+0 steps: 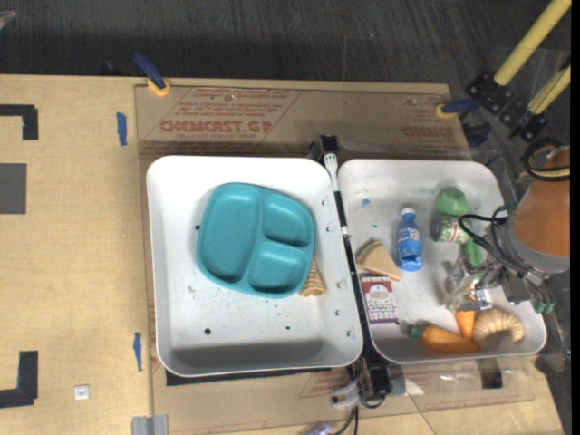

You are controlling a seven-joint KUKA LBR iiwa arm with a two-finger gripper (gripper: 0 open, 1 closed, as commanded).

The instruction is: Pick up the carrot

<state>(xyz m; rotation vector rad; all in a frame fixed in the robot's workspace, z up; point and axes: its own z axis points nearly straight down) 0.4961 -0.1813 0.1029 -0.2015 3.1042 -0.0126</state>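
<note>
Carrot (441, 337) is seen lying lower right in the right bin (390, 181), beside a croissant (499, 325); hand (473, 288) is just above it, opening not discernible; carrot is judged light, rigid, slick, best gripped mid-body across its width.

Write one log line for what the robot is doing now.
gripper: low in right white bin | orange carrot: lying near front wall, not held | stage: reaching

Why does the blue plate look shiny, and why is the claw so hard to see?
Camera view: overhead light puts a soft shine on the blue plate; the white bins look bright; the claw, near the carrot, is small, cluttered and slightly blurry.
</note>
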